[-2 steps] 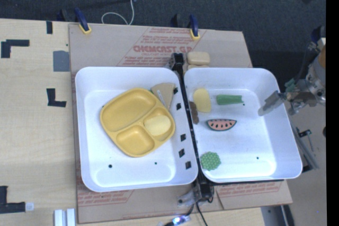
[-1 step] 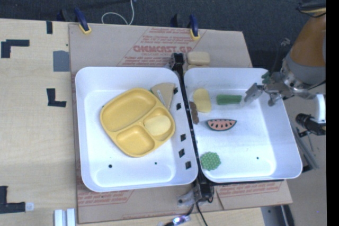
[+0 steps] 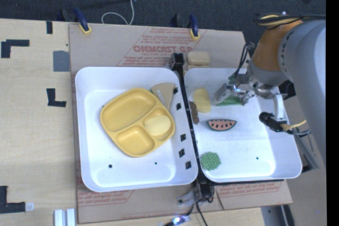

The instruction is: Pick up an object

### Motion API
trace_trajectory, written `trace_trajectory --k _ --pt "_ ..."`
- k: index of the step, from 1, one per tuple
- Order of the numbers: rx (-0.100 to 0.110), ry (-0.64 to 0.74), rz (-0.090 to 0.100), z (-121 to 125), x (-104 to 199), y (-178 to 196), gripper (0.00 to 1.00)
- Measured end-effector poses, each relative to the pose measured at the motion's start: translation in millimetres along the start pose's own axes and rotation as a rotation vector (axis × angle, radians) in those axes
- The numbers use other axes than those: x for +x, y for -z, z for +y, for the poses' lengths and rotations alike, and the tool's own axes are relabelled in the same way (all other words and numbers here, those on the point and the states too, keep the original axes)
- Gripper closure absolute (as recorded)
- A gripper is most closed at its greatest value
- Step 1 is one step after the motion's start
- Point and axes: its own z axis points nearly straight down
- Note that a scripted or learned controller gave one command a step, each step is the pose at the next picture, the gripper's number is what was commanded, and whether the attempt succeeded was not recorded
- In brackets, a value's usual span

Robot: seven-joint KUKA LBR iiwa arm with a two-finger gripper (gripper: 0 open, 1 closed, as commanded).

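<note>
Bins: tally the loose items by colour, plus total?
Yellow: 3 - divided plate, wedge, block
Green: 2 - round piece, flat strip under the gripper
Red: 1 - watermelon slice
Brown: 1 - stick
Total: 7
</note>
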Motion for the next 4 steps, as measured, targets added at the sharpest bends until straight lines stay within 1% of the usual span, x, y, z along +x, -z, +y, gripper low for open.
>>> trace_trajectory --k 1,2,3,4 --pt "0.003 0.000 0.001 37.3 -16.5 2.0 0.00" --pt "0.004 -0.003 0.002 36.0 -44.2 2.6 0.00" --pt "0.004 0.000 -0.001 36.8 -43.2 14.0 1.00" --pt "0.005 0.000 -0.001 36.5 -43.0 13.0 0.00"
